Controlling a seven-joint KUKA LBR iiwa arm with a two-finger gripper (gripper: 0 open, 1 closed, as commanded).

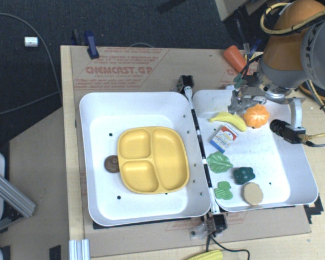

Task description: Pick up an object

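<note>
Seemingly, a light, slippery-looking toy banana [231, 121] is being approached across its slim middle, the claw's [237, 103] opening being impossible to tell.

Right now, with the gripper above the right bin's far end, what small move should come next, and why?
Probably lower straight down: the gripper hovers just above the yellow toy banana, beside the orange toy fruit, with nothing seen between its fingers.

A robotics lab: a cardboard-covered tabletop [124, 64] on dark carpet [124, 15] carries two white bins [92, 112], loose cables [11, 31] trail across the floor, and a grey-orange arm [292, 42] works over toy food.
</note>
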